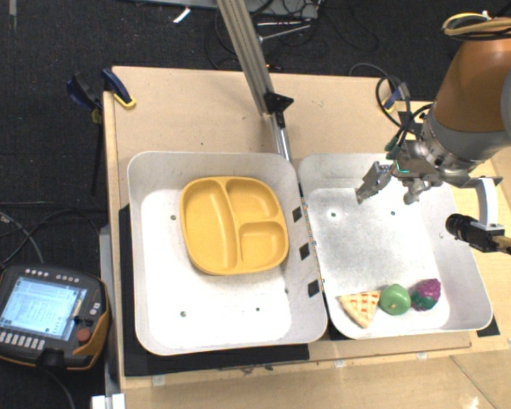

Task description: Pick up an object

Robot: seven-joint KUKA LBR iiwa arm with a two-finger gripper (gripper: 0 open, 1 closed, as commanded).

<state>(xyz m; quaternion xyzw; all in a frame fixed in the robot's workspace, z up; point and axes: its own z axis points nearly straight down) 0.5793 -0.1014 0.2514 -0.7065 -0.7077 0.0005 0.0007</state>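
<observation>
A glossy yellow plastic plate (234, 225) lies in a matt white bin (153, 313).

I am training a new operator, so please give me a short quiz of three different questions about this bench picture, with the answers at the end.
1. True or false: the yellow divided plate lies in the same bin as the three small food toys.
2. Multiple choice: which toy lies between the other two along the right bin's near edge? A) waffle wedge B) green apple C) purple grapes
3. Fill in: the gripper hangs over the ____ part of the right bin, away from the toys.

Key
1. False: the plate lies in the left bin, the toys in the right one.
2. B
3. far (upper in the picture); its fingers are spread with nothing between them.
</observation>
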